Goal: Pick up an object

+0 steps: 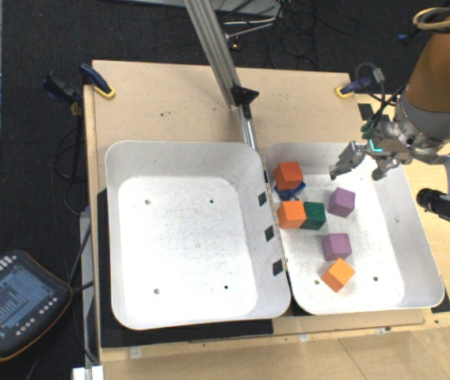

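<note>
The jaws stand wide apart, holding nothing, above the right bin [415, 236]. Below them lies a purple cube [341, 202].

2 white bins [185, 307] speckled matt plastic, bench [169, 93] raw fibreboard, blocks [341, 202] matt

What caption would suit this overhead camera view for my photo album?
Robot arm's end effector hovers above the right bin of colored blocks, near a purple block; left bin alongside.

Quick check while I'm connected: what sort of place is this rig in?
Most likely a robotics lab or test cell. A bare wooden bench carries two white bins, one holding coloured blocks; a teach pendant lies on the dark floor, and loose cables trail behind.
</note>
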Controlling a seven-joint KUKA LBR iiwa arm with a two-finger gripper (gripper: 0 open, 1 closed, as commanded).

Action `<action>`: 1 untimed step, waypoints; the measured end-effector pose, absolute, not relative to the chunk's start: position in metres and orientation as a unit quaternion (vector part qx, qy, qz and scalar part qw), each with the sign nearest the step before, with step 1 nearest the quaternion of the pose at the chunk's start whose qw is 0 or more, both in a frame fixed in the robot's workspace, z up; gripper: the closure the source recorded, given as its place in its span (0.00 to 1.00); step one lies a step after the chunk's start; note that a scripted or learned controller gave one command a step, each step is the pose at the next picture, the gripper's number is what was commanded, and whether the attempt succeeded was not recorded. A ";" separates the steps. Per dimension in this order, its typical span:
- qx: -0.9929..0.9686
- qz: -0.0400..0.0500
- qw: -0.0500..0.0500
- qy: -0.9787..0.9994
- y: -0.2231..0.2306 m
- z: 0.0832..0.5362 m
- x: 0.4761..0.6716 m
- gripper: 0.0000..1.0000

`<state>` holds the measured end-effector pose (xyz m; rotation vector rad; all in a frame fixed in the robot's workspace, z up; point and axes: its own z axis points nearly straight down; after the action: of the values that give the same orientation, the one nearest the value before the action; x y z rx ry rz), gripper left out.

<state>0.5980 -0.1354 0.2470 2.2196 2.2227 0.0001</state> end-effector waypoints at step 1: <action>0.707 -0.001 -0.002 0.707 -0.131 0.203 0.601 0.00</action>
<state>0.6013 -0.1315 0.2027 2.2230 2.2244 -0.0047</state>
